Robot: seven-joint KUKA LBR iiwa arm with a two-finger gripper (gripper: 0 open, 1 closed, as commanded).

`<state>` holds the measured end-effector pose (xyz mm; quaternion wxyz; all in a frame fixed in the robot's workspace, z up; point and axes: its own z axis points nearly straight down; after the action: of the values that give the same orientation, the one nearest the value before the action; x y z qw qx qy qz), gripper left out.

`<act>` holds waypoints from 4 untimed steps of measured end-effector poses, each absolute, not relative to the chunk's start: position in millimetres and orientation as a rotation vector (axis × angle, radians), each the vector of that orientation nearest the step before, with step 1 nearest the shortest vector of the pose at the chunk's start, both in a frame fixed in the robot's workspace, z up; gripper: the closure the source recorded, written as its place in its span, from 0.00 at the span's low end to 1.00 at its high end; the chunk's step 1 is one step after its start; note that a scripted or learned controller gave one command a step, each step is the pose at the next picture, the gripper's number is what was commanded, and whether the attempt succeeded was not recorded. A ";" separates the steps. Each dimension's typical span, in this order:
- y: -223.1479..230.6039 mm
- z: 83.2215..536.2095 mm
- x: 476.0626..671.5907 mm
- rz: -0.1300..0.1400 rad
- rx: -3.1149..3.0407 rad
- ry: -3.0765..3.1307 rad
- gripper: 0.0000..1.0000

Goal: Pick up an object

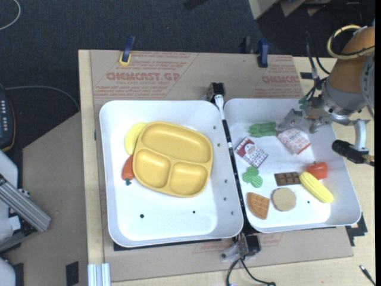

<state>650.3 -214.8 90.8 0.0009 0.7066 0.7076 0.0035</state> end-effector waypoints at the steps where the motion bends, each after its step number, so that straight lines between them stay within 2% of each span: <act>1: -215.6 104.1 652.7 0.016 2.208 2.215 1.00; 2: -217.1 148.4 649.7 0.003 2.217 2.217 1.00; 3: -220.0 213.7 654.7 0.007 2.213 2.215 1.00; 4: -220.3 226.4 655.6 0.003 2.217 2.219 1.00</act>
<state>655.6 -220.3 226.4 0.0025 0.7068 0.7074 0.0009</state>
